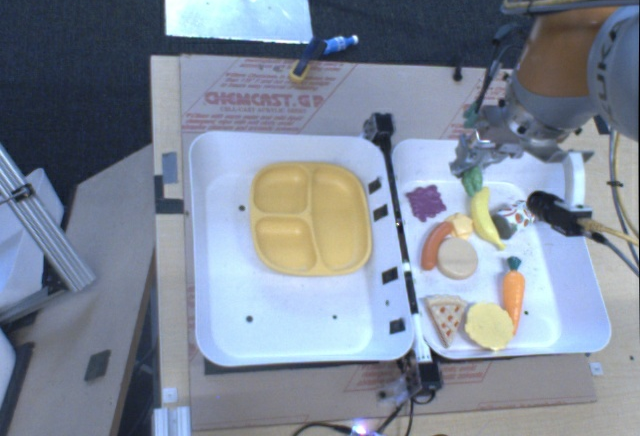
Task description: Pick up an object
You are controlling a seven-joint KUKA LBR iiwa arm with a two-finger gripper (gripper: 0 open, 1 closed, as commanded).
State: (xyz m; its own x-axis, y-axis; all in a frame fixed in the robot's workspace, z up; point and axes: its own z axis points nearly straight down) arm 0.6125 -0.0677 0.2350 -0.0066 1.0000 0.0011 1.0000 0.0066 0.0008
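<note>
Lying nearest: flat yellow plastic lemon slice point(489, 326). Hovering beyond, grey two-finger gripper point(472, 164), fingers' state impossible to tell, touching the green-tipped yellow toy banana point(483, 212), long axis running lemonward.

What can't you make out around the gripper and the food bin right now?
- Gripper, camera view: finger opening unreadable; the wrist above covers it.
- Banana: its top end sits under the gripper, so contact cannot be judged.
- Small item right of the banana: too small and partly hidden to identify.
- Arm: cut off by the top and right edges.
- Right bin: far corner hidden behind the arm.
</note>
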